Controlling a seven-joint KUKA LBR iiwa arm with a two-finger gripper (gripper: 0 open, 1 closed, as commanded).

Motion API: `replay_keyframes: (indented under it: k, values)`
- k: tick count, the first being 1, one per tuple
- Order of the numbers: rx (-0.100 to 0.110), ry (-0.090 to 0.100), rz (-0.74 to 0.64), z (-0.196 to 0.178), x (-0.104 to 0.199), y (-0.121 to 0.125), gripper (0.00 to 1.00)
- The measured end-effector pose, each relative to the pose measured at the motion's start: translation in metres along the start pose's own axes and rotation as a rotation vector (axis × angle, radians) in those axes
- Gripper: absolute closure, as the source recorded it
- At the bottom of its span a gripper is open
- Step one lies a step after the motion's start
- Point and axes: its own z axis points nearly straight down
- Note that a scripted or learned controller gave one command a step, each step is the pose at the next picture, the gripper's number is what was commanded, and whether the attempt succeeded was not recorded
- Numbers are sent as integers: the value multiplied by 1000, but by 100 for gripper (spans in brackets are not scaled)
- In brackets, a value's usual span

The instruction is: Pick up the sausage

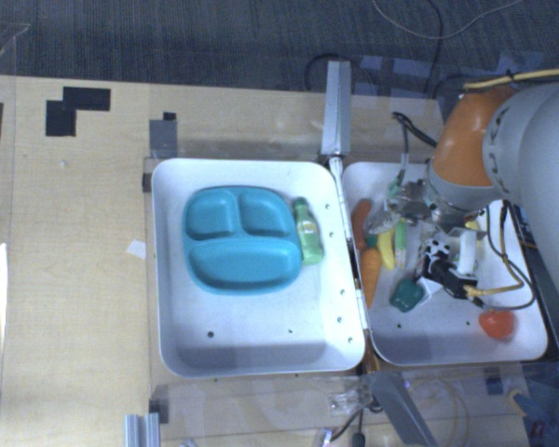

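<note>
On the left, the tabletop (74, 250) carries two white bins side by side. In the left bin (196, 343) a blue tray (240, 240) with three compartments is seen, and a small green bottle (306, 231) lies just beside the tray's right edge.

In the right bin (447, 338) several things are crowded near its left wall. The sausage (361, 220), a reddish-brown piece, lies against that wall at the upper left, with an orange carrot-like piece (370, 270) just below it. A yellow piece (387, 247) and a slim green piece (401, 238) are found beside these, a dark green object (406, 294) lower down, and a red-orange tomato-like piece (497, 323) well apart at the lower right.

The end effector (419, 214) hangs over the upper part of the right bin, to the right of the sausage; whether it is spread or pressed together cannot be told, and nothing is seen held in it.

The step in hand is judged to be the approach. It would be done well if the end effector were brought left over the sausage's middle and closed across its short width, with the bin wall and the carrot-like piece avoided.
</note>
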Motion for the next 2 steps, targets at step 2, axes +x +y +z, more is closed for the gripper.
replay_keyframes:
  k: [2]
  values:
    - [4,-1,199,9,9,60,0]
